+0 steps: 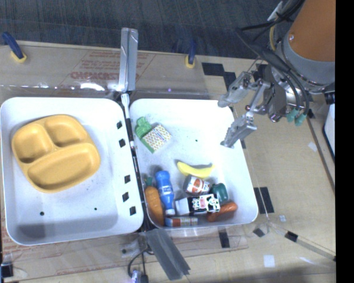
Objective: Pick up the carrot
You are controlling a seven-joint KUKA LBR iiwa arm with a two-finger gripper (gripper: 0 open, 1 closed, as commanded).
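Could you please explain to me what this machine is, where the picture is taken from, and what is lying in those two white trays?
This is one picture from a camera fixed above a bench, looking down at a slant. The machine on the right is a robot arm, grey with an orange band. At its end is the gripper, two fingers that close on things. Its fingers are spread apart above the right bin's far corner, and nothing is between them.

Two shallow white bins sit side by side. The left bin holds a yellow divided plate. The right bin holds small toy groceries: a banana, a blue bottle, a green patterned packet and a few others crowded at the near edge. The carrot, orange, lies by the bin's near left corner beside the bottle. It is what the arm should pick up, and it is not yet touched.
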